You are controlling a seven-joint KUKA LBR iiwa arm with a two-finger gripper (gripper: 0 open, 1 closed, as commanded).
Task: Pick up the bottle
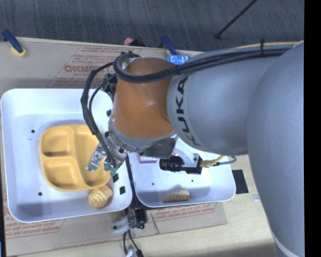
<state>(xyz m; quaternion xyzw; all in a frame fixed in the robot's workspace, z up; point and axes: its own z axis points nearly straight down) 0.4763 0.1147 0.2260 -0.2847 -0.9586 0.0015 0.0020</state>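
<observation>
The arm (224, 106), nearest the lens, covers most of the right bin (219, 189) and its orange band (142, 98) hangs over the seam between bins. The gripper (99, 160) sits low over the left bin (16, 143), at the right edge of the yellow tray (61, 157); whether its fingers are apart or closed cannot be told. No bottle can be identified (possibly hidden under the arm). A tan round item (100, 197) lies just below the tray; another tan piece (176, 196) rests in the right bin. Judgement: grasp not confirmed.
</observation>
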